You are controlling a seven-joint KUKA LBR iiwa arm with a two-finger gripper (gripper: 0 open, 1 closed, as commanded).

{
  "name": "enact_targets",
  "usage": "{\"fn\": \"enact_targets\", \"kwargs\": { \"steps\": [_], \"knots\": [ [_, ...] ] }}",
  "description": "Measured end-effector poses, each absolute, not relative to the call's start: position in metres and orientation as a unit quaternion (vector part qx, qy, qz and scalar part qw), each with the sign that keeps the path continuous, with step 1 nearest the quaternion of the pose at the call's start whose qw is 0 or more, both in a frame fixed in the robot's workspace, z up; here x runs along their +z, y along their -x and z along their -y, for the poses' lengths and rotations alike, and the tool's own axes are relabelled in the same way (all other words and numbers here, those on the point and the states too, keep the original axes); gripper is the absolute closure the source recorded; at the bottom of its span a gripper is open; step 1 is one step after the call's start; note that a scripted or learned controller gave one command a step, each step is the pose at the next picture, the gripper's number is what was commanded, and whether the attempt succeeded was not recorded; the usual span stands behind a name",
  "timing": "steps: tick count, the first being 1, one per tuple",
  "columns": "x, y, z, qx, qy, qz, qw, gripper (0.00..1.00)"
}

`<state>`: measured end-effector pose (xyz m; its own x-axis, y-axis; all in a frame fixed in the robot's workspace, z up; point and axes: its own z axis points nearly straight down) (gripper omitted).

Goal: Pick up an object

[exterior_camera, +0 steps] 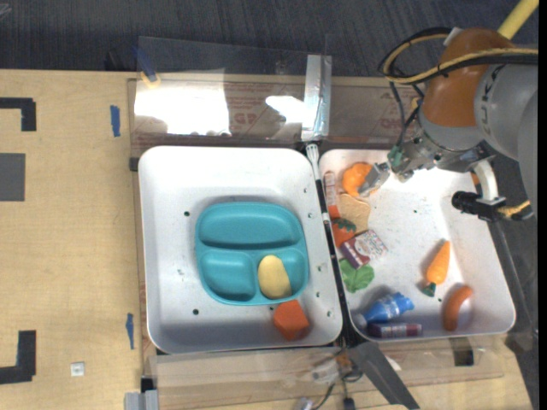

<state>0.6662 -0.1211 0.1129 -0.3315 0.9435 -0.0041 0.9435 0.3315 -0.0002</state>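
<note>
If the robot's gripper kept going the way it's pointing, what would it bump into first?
Probably the small orange object in the right bin's far left corner. The gripper points leftward and down at it from close by, though depth is hard to judge from above.

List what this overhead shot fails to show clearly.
- Gripper: fingers blurred, open or shut unclear, over the orange object.
- Items along the right bin's left wall: piled on one another, too small to identify.
- Small card: its print is illegible.
- Arm: cut off by the camera view's right edge.

No legible text or labels anywhere
</note>
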Motion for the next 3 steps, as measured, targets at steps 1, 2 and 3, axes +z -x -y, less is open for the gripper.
{"fn": "enact_targets", "kwargs": {
  "steps": [1, 2, 3],
  "knots": [
    [0.1098, -0.6691, 0.1166, -0.0046, -0.601, -0.8, 0.0, 0.0],
    [0.1098, -0.6689, 0.1159, -0.0046, -0.611, -0.792, 0.0, 0.0],
    [0.1098, -0.6682, 0.1145, -0.0054, -0.63, -0.777, -0.001, 0.0]
  ]
}}
